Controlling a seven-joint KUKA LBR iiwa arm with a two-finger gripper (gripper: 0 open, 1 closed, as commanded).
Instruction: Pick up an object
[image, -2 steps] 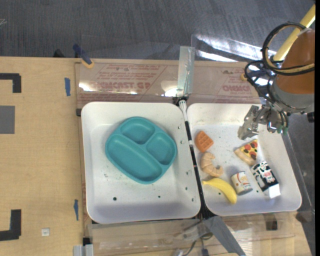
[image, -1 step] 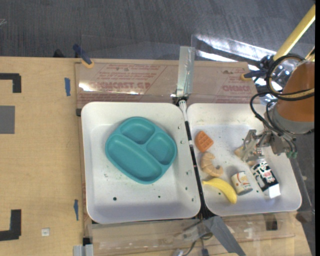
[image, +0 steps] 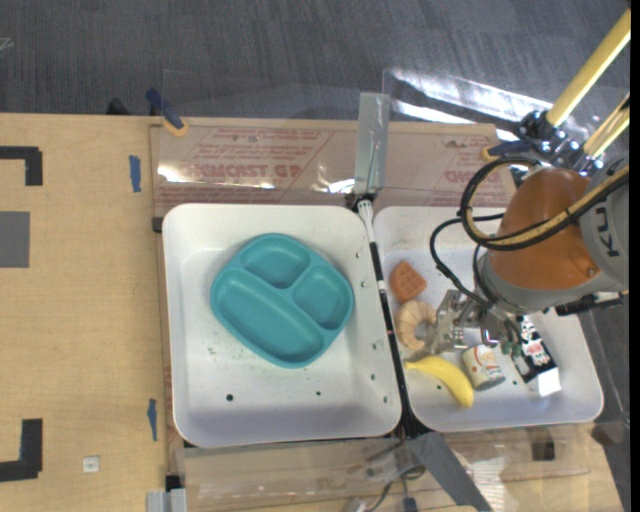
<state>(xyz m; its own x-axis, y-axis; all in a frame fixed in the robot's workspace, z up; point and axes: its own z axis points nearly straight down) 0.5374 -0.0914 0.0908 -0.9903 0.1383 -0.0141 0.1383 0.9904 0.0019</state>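
The arm reaches in from the right over the right bin (image: 575, 405), its orange band above the wrist. My gripper (image: 455, 322) hangs low in the middle of this bin. Just left of it lies a beige, lumpy item (image: 414, 325). An orange waffle-like piece (image: 407, 281) lies a little further back. A yellow banana (image: 446, 379) rests in front of the gripper, and a small can (image: 485, 366) lies right beside the banana. A black and white item (image: 536, 360) sits at the gripper's right, partly under the arm. Nothing can be made out in the gripper's grasp.
The left bin (image: 190, 390) holds a teal divided plate (image: 283, 299). A raised rim (image: 378, 300) separates the two bins. Black cables (image: 470, 215) loop off the arm over the back of the right bin. A clear panel (image: 260, 165) stands behind the bins.
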